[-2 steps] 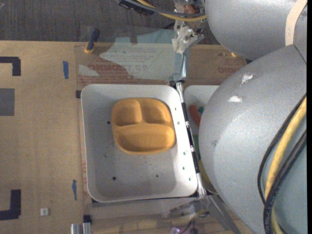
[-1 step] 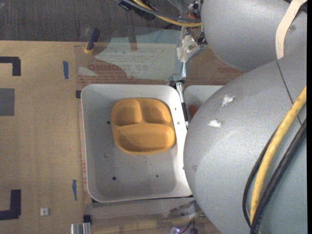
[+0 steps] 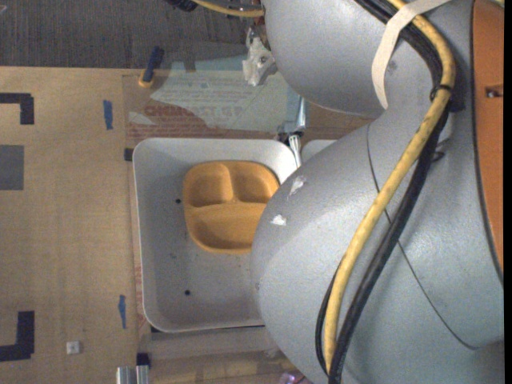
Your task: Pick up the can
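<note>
Overall, the wooden bench (image 3: 64, 214) runs across the left half of the camera view, with black corner marks and strips of blue tape on its surface; dark floor lies beyond its far edge. A white bin (image 3: 156, 246) sits on the bench, its left wall close to a blue tape strip. Inside it, toward the far right corner, lies a yellow divided plate (image 3: 224, 206) with three compartments, its right rim passing under the arm. A torn sheet of clear plastic (image 3: 216, 98) lies on the bench just past the bin's far wall. The grey arm (image 3: 376, 214) comes in from the right and covers the bin's right side and whatever lies beyond it; a yellow cable (image 3: 384, 198) runs down its casing. The claw's state cannot be told. Where the can lies cannot be told.
</note>
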Robot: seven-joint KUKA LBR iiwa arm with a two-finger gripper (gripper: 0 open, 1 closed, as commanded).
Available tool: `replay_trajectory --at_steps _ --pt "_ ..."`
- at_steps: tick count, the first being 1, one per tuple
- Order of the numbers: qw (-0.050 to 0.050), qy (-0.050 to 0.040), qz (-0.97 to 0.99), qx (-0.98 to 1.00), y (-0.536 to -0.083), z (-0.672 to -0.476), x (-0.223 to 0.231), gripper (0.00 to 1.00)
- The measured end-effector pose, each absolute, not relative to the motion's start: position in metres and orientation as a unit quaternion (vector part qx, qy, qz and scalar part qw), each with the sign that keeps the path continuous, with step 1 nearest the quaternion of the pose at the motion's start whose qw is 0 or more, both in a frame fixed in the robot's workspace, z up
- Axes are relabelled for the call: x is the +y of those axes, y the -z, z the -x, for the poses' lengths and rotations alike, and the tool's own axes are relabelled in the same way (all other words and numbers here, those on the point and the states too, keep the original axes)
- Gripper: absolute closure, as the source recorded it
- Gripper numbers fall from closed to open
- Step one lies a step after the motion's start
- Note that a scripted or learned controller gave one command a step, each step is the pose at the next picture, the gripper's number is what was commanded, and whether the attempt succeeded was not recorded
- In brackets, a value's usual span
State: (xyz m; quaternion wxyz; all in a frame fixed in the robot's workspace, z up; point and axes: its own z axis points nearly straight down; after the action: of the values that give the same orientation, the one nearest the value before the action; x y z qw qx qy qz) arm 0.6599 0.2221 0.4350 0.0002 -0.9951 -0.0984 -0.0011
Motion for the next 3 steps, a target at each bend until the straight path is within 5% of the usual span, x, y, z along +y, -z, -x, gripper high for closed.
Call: replay_trajectory --at_steps 1,3 --pt "0.000 -0.0022 0.994 -0.105 -0.435 -0.624 0.132 1.00" --pt "0.000 0.0003 0.987 -0.159 -0.435 -0.659 0.228 1.00"
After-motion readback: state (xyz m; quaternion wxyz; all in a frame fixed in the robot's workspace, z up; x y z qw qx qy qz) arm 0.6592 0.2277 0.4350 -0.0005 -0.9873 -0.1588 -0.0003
